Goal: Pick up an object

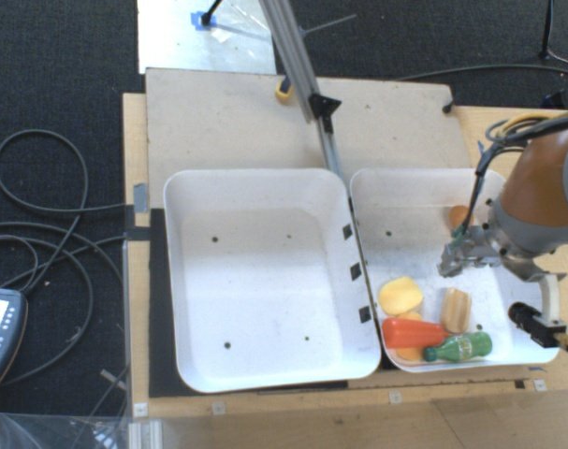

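End effector (455,258) hangs low in the right bin (407,197), its grip state impossible to tell from this slant. Nearest below it lies a tan bread-like piece (456,309), long axis roughly upright in view; a yellow lemon-like fruit (400,296) sits below-left, a green bottle (462,347) farther below. An orange object (459,216) just above is partly hidden by the arm.

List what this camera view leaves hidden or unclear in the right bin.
- Orange object by the right bin's far side: partly covered by the arm, identity unclear.
- Gripper: small and blurred.
- Orange piece beneath the red item: mostly hidden.
- Arm: cut off by the right edge.
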`<state>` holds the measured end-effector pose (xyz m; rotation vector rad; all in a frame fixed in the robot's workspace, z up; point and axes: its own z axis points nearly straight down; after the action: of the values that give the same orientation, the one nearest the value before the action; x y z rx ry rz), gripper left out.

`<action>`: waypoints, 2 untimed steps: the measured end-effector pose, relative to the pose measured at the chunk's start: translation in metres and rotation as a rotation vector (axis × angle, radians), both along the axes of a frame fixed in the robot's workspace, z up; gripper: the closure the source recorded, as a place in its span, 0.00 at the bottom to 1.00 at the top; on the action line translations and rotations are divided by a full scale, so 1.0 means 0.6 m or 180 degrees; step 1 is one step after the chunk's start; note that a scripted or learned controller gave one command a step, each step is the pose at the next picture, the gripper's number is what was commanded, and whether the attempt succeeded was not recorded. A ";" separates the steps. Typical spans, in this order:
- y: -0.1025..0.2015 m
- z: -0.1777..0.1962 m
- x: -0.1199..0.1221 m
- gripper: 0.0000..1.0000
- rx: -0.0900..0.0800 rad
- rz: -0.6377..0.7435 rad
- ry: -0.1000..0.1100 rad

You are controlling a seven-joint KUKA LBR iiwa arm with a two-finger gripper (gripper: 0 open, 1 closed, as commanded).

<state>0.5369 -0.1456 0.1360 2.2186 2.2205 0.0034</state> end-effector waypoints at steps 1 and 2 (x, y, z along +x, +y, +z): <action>0.009 0.099 -0.007 1.00 -0.0004 0.0015 -0.0013; 0.001 0.182 0.010 1.00 -0.0007 0.0015 -0.0014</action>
<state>0.5430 -0.1451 0.2453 2.2102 2.2225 0.0060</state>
